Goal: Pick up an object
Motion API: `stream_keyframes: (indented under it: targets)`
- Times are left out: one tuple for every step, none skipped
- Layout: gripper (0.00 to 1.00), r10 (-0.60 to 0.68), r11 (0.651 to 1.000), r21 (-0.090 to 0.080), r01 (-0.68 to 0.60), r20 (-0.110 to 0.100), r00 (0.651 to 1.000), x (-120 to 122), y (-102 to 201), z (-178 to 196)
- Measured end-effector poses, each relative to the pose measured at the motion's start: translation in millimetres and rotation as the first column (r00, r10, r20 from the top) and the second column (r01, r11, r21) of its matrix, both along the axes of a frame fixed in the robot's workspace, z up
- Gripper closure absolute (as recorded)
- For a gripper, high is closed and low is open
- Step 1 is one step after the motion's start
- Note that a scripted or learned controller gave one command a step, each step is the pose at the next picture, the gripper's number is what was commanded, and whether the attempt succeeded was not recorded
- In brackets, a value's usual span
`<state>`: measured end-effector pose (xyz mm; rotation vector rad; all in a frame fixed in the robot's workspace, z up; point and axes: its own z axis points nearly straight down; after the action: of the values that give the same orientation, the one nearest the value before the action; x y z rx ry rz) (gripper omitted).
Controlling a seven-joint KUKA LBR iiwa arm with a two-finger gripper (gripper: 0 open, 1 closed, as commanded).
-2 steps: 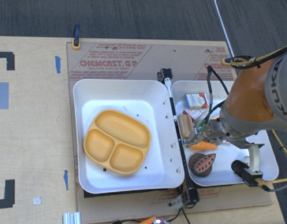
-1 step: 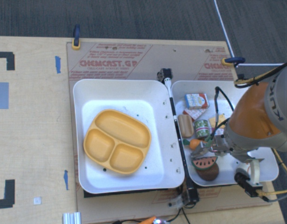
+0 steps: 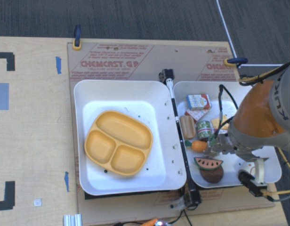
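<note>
Camera view has my gripper (image 3: 213, 146) low in the right bin (image 3: 276, 172) beside the green can (image 3: 204, 129), at nine o'clock of my wrist, its state untellable.

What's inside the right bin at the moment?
In the right bin lie a small carton, a tan cylinder, a green can, an orange ball, a watermelon slice and a brown round item. The arm covers whatever lies beneath it.

Yellow three-compartment plate (image 3: 118, 142) lying in left white bin (image 3: 84, 126); brown printed board (image 3: 135, 62) beneath both bins, held by blue clamps (image 3: 77, 36) on pale desk (image 3: 32, 126); dark carpet floor (image 3: 135, 8) beyond.
</note>
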<state>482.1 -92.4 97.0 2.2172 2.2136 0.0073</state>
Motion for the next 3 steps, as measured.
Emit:
stream_keyframes:
  targets:
    - [1.00, 0.003, 1.000, 0.003, -0.003, -0.007, 1.000, -1.7, 48.3, 88.0]
    - [0.00, 0.003, 1.000, 0.003, -0.003, -0.007, 1.000, -1.8, 48.0, 87.9]
    - [0.00, 0.001, 1.000, 0.002, -0.001, -0.008, 1.000, 31.0, -0.7, -8.7]
